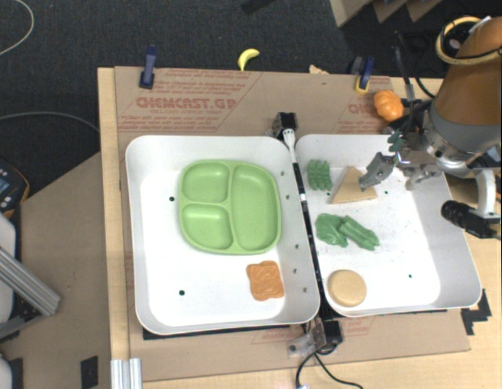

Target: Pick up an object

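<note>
- tan wedge (351, 188) lies in the right bin (445, 294), near its back wall, with the gripper (379, 171) hanging at the wedge's right tip, close to touching; whether the jaws stand wide or narrow, i cannot tell.
- sloped faces could let the wedge slide out as the jaws close.
- a push from one side might skid it toward the small green piece (319, 174) just beside it.
- the green plate (230, 207) in the left bin (145, 241) sits well apart, so no trouble there.
</note>
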